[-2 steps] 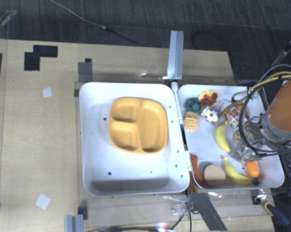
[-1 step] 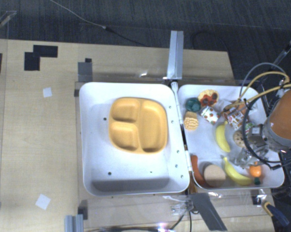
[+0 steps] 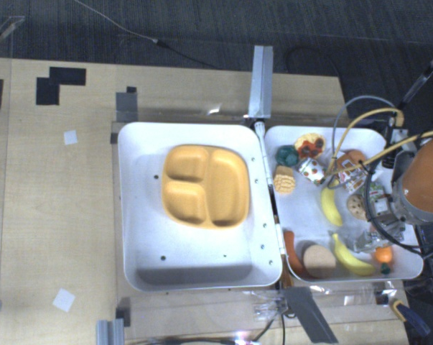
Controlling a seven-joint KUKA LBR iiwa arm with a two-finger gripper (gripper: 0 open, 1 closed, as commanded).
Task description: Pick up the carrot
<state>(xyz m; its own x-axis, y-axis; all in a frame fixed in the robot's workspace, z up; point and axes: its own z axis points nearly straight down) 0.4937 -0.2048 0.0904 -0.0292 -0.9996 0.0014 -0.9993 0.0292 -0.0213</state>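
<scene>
While the wooden table (image 3: 51, 214) lies bare on the left apart from a few black and white markers, the left bin (image 3: 137, 257) carries a yellow divided tray (image 3: 205, 185) sitting a little above its middle. Just right of the tray, across the metal rail between the bins, the right bin (image 3: 302, 214) is crowded. Along its side nearest the tray sit a dark green piece (image 3: 286, 154), a piece like corn on the cob (image 3: 284, 181), and lower down a reddish sausage-like piece (image 3: 291, 249) against the wall. Farther from the tray lie a beige rounded thing (image 3: 318, 258), a spotted cup (image 3: 311, 169), a small plate of red and yellow bits (image 3: 310, 144), and two bananas: one upright (image 3: 331, 207), one lying along the bottom wall (image 3: 352, 259). The carrot (image 3: 383, 256) is an orange lump in the bin's far lower corner, touching the lower banana's tip. The hand (image 3: 367, 237) hangs just above the carrot, amid cables; I cannot tell how it stands, and nothing shows between its tips.
</scene>
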